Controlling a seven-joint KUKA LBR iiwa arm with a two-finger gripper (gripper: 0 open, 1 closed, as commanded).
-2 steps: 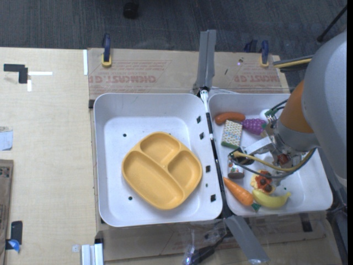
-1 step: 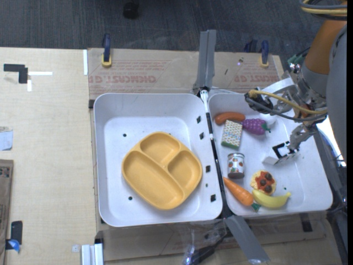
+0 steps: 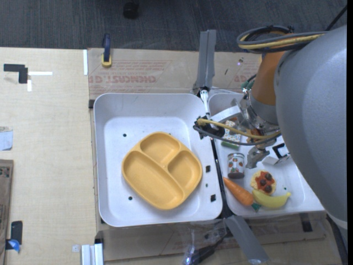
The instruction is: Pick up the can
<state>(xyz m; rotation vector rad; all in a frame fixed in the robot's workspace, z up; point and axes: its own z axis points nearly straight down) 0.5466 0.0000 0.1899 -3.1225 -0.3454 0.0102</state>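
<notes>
One can (image 3: 235,165) upright in right bin (image 3: 298,206), arm (image 3: 309,93) hiding bin's far half

Two shallow white bins sit side by side on the bench (image 3: 44,148). The left bin (image 3: 107,148) holds a yellow divided plate (image 3: 161,170) with three compartments, lying flat near the middle. In the right bin (image 3: 309,200), a small can (image 3: 235,165) stands upright just beside the dividing rim. Below it a carrot (image 3: 239,191) lies at a slant, touching a banana (image 3: 271,199), and a small pastry with red topping (image 3: 263,181) rests just above the banana. The grey arm (image 3: 314,120), with its orange band (image 3: 266,81), reaches in over the right bin. Its gripper (image 3: 256,156) hangs just right of the can, apart from it. A flat white pack (image 3: 231,139) lies above the can, partly hidden.
</notes>
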